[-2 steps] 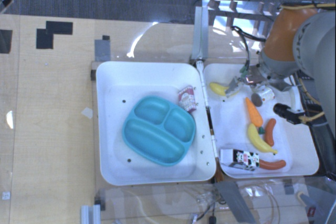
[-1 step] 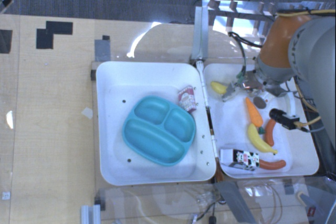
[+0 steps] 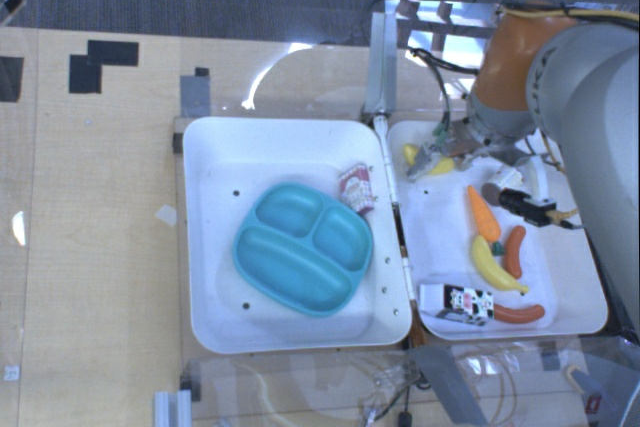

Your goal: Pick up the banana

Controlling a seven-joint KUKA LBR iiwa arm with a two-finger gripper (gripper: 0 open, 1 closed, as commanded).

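The banana (image 3: 492, 266) is yellow and lies in the right bin (image 3: 440, 240), towards its front, between an orange carrot (image 3: 483, 212) and a red sausage (image 3: 515, 250). My gripper (image 3: 434, 157) is down in the bin's back left corner, well behind the banana and not touching it. It sits over a small yellow object (image 3: 411, 154) that it partly hides. The grey arm with its orange band (image 3: 515, 55) comes in from the upper right.
A second red sausage (image 3: 518, 313) and a black-and-white carton (image 3: 456, 303) lie along the right bin's front edge. The left bin (image 3: 215, 175) holds a blue divided plate (image 3: 303, 246) and a small red-and-white packet (image 3: 357, 187). Cables hang beside the wrist.
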